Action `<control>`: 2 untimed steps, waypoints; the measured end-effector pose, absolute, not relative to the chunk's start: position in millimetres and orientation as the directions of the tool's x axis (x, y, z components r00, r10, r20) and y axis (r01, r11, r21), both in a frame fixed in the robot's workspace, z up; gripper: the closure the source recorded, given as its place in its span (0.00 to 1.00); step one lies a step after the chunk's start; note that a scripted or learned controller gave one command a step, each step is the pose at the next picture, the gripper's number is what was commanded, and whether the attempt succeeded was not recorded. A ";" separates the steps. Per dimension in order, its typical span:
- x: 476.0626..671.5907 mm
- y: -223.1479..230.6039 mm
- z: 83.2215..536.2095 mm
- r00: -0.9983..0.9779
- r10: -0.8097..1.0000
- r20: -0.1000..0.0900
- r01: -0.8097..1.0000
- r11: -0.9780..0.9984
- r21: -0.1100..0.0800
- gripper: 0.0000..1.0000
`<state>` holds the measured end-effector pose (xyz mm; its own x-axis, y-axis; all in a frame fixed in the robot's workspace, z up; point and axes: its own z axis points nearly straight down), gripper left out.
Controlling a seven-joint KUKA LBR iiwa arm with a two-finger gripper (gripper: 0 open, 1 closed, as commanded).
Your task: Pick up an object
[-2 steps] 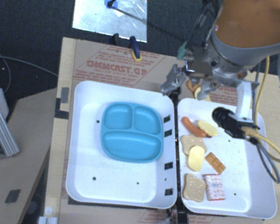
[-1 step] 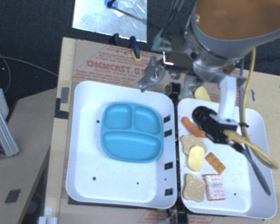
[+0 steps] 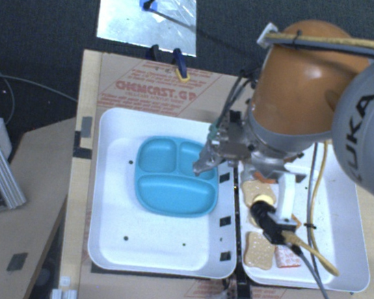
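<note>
Blue divided plate (image 3: pixel 171 185) lying flat in the left white bin (image 3: pixel 109 238), gripper (image 3: pixel 207 161) low over the plate's upper right corner, its hold impossible to tell, toast slices (image 3: pixel 260 251) right of the plate in the neighbouring bin (image 3: pixel 351 258)

tool (image 3: pixel 208 156): fingers too small and dark to tell whether spread or closed
arm (image 3: pixel 334 83): cut off by the top and right edges
right bin (image 3: pixel 356 269): upper part hidden under the arm
bread slices (image 3: pixel 260 251): one partly covered by a black and yellow object
blue tray (image 3: pixel 168 184): upper right corner hidden behind the tool
desk (image 3: pixel 40 159): left part cut off by the frame edge
</note>
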<state>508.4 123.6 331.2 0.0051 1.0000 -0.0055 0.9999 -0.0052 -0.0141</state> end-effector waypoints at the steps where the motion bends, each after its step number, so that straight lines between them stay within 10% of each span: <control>1: 552.7 217.1 390.8 -0.010 1.000 0.006 1.000 0.010 0.009 0.00; 2: 521.2 236.1 388.8 -0.007 1.000 0.002 1.000 0.007 0.000 0.00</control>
